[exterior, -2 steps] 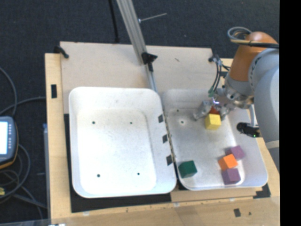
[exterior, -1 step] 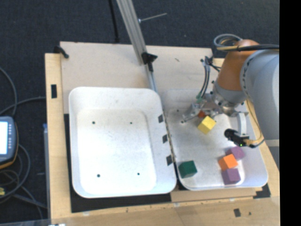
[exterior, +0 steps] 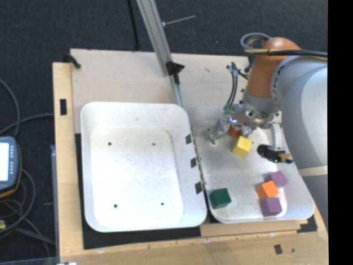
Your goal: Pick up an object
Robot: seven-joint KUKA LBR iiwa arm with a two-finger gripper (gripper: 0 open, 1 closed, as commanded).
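Note:
My gripper hangs low over the back of the right bin, under the orange wrist band. A small red-orange block shows right at the gripper's tip, partly hidden by it, and I cannot tell whether it is gripped. A yellow cube lies just in front of the gripper, tilted. Farther forward are a green cube, an orange cube and two purple cubes.
The left bin stands beside the right one, their walls touching. A slanted aluminium post rises from the bench behind the bins. The grey arm covers the right bin's far right side. A handheld screen and cables lie off the bench's left.

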